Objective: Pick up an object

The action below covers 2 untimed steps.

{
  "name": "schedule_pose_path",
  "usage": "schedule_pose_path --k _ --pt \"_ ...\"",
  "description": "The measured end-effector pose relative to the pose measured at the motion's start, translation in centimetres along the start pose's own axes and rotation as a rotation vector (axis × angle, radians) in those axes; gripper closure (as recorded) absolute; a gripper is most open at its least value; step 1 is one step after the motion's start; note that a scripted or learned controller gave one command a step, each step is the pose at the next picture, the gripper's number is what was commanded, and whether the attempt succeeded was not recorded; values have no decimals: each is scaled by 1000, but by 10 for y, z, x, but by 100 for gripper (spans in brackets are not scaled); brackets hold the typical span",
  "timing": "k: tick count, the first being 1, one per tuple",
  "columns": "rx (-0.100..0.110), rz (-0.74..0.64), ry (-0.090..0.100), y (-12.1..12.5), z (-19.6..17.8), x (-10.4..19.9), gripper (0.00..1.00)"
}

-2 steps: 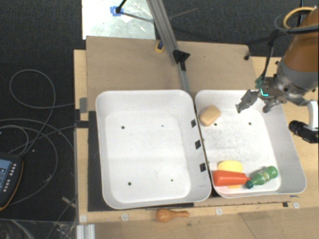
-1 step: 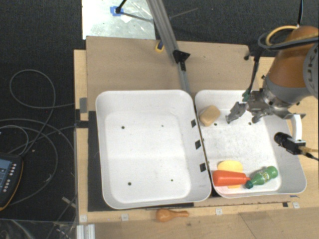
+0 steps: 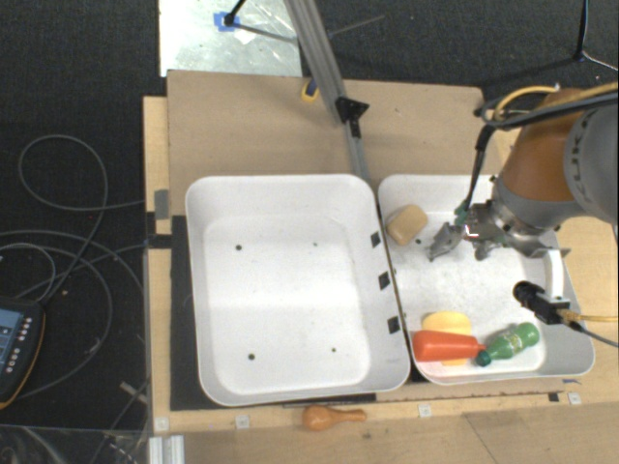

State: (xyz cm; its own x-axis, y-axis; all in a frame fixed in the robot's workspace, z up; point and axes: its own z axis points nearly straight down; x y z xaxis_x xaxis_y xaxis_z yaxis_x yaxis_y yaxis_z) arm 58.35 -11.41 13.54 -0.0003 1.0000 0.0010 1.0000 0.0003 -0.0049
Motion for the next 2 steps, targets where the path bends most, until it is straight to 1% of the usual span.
schedule_pose_path --k 1,2 --pt "-2 0 0 0 47 0 0" --pt "-8 0 -1 2 34 0 100"
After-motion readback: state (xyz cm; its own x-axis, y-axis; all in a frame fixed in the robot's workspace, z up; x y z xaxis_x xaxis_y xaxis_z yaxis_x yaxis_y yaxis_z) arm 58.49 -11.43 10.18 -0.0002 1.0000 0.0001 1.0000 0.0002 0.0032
